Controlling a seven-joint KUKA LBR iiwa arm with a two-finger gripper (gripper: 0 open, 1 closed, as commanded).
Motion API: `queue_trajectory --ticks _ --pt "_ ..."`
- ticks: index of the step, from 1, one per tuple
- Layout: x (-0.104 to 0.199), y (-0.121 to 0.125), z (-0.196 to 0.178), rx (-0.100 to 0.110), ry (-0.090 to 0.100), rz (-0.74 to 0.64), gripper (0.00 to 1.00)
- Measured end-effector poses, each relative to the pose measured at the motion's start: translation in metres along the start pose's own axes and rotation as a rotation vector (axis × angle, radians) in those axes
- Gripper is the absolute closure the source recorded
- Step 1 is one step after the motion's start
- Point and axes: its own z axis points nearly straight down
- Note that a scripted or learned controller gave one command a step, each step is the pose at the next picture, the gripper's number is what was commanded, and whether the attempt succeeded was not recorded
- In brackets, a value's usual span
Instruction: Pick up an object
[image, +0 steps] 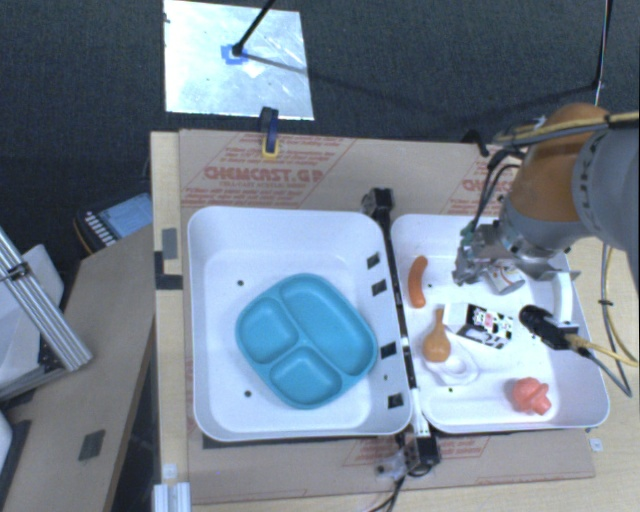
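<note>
Black-and-white block (487, 326) lies flat near the middle of the right bin (575, 385). It looks like the easiest thing to pick, because the gripper (487, 274) hangs close by it, on the far side. I cannot tell if the jaws are spread or pressed together. An orange sausage (418, 281) lies near the wall between the bins, so there is little room there. A tan pear shape (437, 340) sits just beside the block, so a grab could bump it. A pink toy (530, 394) sits near the front rim. The left bin (225, 260) holds a blue plate (305, 340) with bare floor around it
</note>
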Motion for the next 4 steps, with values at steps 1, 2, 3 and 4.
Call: queue_trajectory --ticks 1,2,3,4 --pt "0.0 0.002 -0.054 -0.001 0.0 -0.004 1.0" --pt "0.049 0.006 -0.049 0.005 0.003 -0.009 1.0" --pt "0.101 0.014 -0.064 0.004 0.003 -0.01 1.0" --pt "0.156 0.025 -0.059 0.005 0.004 -0.011 1.0"
